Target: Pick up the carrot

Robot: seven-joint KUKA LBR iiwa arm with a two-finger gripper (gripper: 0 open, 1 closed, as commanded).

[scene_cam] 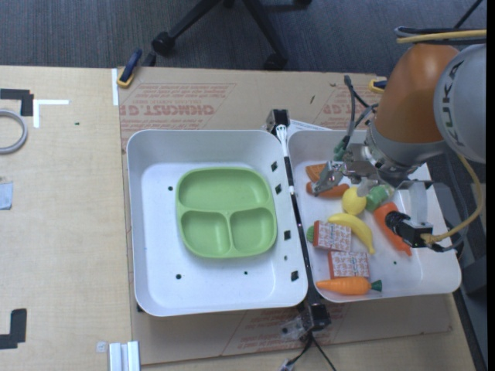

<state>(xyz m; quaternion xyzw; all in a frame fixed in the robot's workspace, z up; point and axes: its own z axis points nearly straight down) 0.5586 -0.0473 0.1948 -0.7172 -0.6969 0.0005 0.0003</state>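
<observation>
1. Two shallow white bins of smooth plastic, side by side on a pale wooden bench: left bin [147,230] with rounded corners, right bin [433,277] crowded with toy food.
2. In the left bin, a matte green plate [227,211], rounded-square, split into three compartments.
3. At the near edge of the right bin, lying flat: the carrot [344,286], smooth orange plastic, tapered toward the left, with a small green stub at its right end.
4. Just beyond it, two small red-and-white cartons [348,264], boxy and printed; a curved yellow banana [353,229] touching the farther one.
5. Farther in, a round yellow fruit [353,201], a green piece [377,197] and a second orange carrot-like piece [394,229] along the right.
6. Grey arm with glossy orange band reaching in from the right; gripper [331,178] low over the far part of the right bin, well apart from the carrot.
7. Metal fingers close over another orange piece [329,189]; cannot tell how wide the jaws stand.
</observation>
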